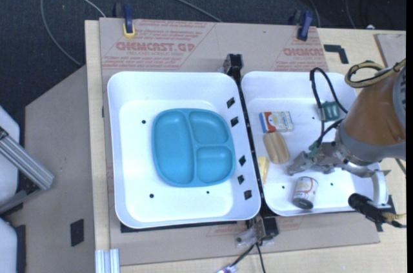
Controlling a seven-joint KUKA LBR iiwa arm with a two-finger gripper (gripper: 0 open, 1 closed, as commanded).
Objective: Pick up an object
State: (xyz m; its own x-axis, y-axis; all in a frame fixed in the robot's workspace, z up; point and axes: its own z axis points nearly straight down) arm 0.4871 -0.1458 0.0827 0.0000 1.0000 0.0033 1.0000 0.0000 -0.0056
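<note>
Objects in the right bin (335, 206), including the small can (303, 192), lie ungrasped beside the gripper (303, 163), so picking remains undone.

Showed a blue divided plate (193, 147) lying in the left bin (122, 104). Held a small can (303, 192), a tan block (277, 147) and a printed box (276, 121) in the right bin (284, 88), with the end effector (302, 163) low beside the can.
</note>
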